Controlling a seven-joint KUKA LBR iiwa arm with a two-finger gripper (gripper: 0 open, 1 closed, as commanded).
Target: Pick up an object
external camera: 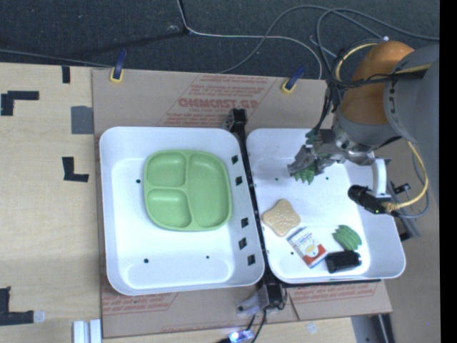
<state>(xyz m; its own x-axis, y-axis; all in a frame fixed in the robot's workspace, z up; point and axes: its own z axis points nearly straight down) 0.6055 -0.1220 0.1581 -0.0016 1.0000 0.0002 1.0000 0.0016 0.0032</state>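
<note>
Gripping a small green leafy piece [308, 174] at its tips, the claw [305, 168] hangs over the right bin [271, 148]. Such a thin pinch could slip, dropping it short of the cracker [280, 217] below-left.

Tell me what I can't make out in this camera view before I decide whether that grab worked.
- Gripper, camera view: fingertips too small and blurred; open or shut is unclear.
- Green object at the gripper: partly covered by it; whether it is gripped or just touched is unclear.
- Small packet: print too small to read.
- Black object: too dark to identify.
</note>
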